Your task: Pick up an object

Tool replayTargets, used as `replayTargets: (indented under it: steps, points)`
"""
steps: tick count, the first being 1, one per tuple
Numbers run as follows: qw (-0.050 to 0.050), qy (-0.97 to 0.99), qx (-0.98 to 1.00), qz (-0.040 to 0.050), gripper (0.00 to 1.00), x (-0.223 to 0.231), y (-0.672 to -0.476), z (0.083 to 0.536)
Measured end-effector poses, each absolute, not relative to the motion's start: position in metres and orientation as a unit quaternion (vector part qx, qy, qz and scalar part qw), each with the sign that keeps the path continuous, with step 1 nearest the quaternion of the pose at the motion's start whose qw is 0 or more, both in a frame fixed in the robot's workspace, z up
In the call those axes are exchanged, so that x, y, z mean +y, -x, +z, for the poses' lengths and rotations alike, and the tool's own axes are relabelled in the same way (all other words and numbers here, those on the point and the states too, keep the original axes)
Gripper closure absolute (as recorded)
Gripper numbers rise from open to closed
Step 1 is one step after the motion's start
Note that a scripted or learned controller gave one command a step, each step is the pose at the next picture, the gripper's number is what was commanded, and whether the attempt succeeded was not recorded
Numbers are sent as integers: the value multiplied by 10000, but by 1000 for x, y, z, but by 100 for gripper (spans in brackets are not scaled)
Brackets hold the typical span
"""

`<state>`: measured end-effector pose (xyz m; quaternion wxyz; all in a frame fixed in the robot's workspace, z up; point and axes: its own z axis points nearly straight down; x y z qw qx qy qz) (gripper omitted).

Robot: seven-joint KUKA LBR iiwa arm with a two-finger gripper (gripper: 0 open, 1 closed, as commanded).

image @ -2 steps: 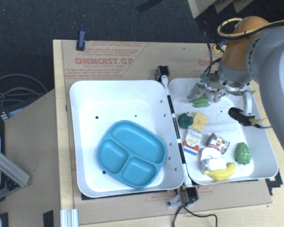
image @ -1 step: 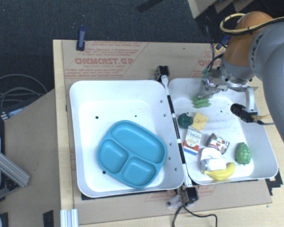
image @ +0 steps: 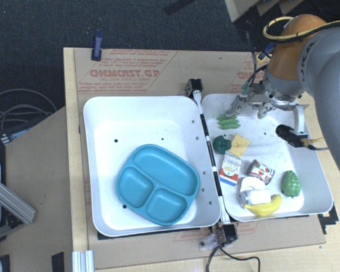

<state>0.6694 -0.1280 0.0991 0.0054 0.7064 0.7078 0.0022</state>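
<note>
The arm hung over the back of the right bin (image: pixel 320 177), its gripper (image: pixel 248 103) low beside a small green piece (image: pixel 228 122). How wide the tool was set, or whether it had anything, I couldn't tell from where I stood. The candidates lay crowded: banana (image: pixel 264 208), green fruit (image: pixel 291 183), carton (image: pixel 231 169), yellow block (image: pixel 239 144). The blue tray (image: pixel 157 183) sat alone in the left bin (image: pixel 96 152). My worry: packed this tightly near the wall, a descent could nudge things aside and close on nothing.
</note>
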Motion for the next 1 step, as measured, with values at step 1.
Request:
replayTargets:
  steps: [1]
  points:
    - [-8, -7071, 7071, -4, 0, -92, -598, 84]
